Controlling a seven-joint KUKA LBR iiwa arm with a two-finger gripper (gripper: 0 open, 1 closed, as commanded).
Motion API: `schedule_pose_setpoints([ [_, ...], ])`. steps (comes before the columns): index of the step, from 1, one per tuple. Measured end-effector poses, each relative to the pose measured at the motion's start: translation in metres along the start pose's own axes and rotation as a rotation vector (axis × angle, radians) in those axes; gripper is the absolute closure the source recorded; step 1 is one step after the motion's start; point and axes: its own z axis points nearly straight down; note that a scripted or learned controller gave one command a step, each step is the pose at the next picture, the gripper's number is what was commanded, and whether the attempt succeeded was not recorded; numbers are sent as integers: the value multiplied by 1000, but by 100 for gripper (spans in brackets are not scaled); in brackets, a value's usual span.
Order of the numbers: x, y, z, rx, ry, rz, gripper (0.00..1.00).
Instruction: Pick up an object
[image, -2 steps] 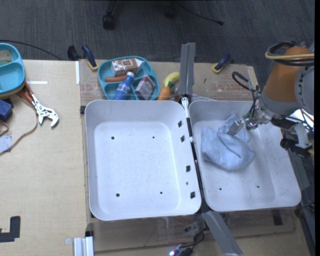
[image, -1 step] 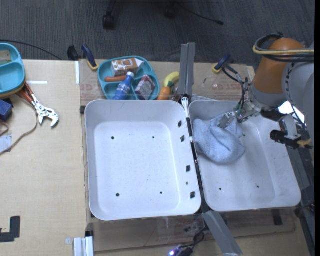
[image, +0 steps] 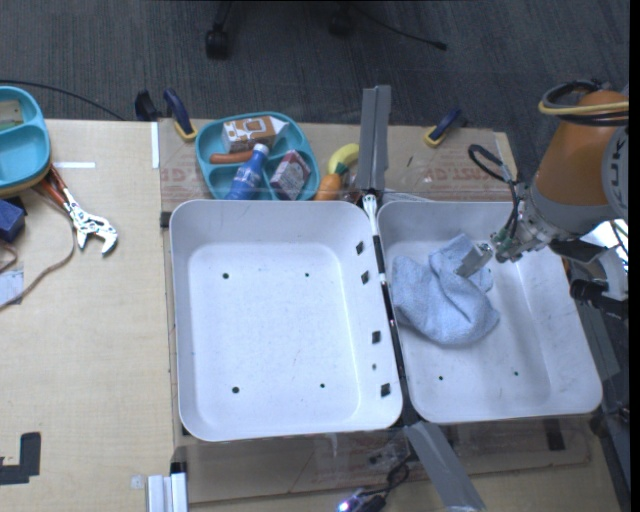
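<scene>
Plywood bench — white bins, dark carpet

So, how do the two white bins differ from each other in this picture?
The right bin holds a crumpled pale blue cloth, with the gripper over it; the left bin shows only bare floor with dark dots. The left bin looks wider than the right bin. Both are shallow, white and round-cornered.
</scene>
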Motion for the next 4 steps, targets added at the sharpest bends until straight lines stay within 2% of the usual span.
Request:
schedule_pose_setpoints([
  [1, -2, -31, 27, -3, -1, -119, 0],
  [2, 5, -88, 27, -2, -1, -225, 0],
  [3, 16, -88, 27, -3, -2, -162, 0],
  [4, 48, -97, -63, 2, 1, 1, 0],
])
